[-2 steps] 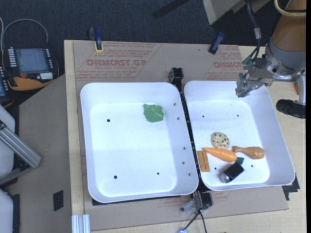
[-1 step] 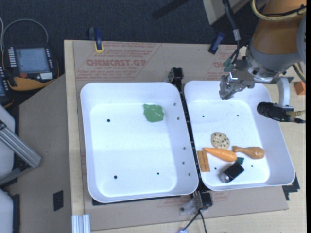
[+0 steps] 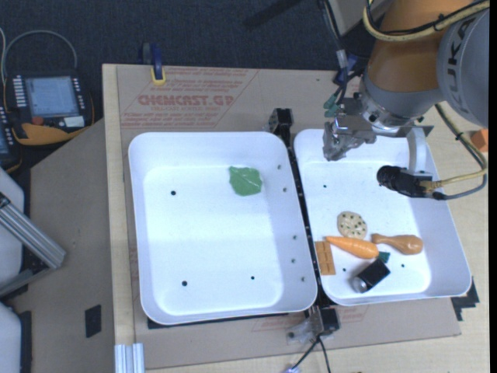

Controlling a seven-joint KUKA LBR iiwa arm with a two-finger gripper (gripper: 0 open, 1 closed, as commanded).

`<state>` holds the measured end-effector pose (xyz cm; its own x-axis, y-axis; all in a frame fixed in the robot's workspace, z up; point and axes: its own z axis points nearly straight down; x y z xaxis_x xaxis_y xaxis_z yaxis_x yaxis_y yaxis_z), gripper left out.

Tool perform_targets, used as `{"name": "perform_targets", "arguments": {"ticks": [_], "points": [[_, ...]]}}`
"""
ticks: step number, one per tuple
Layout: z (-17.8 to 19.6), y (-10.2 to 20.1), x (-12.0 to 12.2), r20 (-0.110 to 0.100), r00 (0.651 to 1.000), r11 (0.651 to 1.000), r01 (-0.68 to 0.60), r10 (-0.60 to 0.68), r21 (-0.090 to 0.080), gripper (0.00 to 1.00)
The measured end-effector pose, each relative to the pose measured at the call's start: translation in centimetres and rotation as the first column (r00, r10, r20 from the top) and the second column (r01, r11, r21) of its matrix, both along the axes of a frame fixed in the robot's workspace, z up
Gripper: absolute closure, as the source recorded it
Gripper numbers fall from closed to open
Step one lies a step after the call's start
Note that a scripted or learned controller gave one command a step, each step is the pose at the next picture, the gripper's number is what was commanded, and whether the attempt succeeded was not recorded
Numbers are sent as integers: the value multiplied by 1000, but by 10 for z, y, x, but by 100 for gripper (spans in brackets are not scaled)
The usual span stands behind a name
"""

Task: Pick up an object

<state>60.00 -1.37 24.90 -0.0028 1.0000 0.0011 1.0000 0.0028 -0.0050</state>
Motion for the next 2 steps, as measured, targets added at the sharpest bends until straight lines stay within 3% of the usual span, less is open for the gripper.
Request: {"name": "perform_targets", "arguments": {"ticks": [2], "points": [[0, 104, -10, 2, 1000, 1000, -1, 1, 0, 100]]}}
